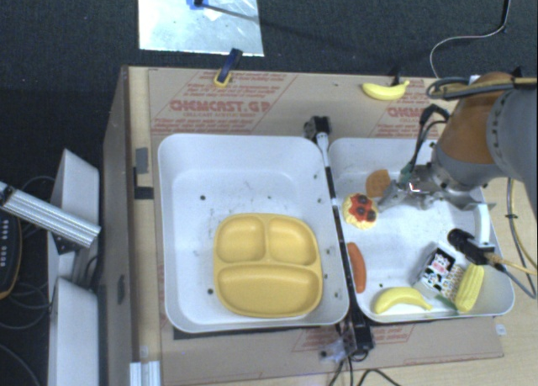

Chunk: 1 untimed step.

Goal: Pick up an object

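Camera view, right bin [496,304]: pizza slice toy [361,210], brown piece [378,182], red sausage [358,267], banana [402,299], corn cob [469,286], printed box [437,269].
Claw [409,188]: low over right bin, just beside brown piece; finger state cannot be told.
Left bin [181,208]: yellow divided plate [269,264].
Worktop [252,103]: second banana [385,89] behind right bin.

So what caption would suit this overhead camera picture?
Robot arm's gripper reaches into the right bin of toy food beside a yellow tray.
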### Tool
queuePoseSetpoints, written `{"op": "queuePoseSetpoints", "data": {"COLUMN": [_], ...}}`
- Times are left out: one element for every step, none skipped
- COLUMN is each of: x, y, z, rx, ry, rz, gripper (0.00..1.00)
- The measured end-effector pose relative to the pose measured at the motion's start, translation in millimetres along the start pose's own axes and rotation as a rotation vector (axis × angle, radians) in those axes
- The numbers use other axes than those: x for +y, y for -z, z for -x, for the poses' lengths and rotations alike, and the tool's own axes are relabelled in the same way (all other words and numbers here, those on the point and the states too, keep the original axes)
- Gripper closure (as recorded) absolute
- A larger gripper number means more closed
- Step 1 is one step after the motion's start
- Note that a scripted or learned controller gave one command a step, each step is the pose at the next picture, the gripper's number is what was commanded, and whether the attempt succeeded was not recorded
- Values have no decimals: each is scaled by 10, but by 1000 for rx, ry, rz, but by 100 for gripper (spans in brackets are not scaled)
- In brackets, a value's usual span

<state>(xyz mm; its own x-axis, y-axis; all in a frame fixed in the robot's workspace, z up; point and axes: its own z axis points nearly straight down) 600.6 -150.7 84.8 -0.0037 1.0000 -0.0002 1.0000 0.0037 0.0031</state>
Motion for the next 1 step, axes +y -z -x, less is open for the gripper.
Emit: {"op": "queuePoseSetpoints", "data": {"x": [-791], "y": [-4], "z": [518], "rx": [-2], "ry": [-4], "rz": [-2], "gripper": [0]}}
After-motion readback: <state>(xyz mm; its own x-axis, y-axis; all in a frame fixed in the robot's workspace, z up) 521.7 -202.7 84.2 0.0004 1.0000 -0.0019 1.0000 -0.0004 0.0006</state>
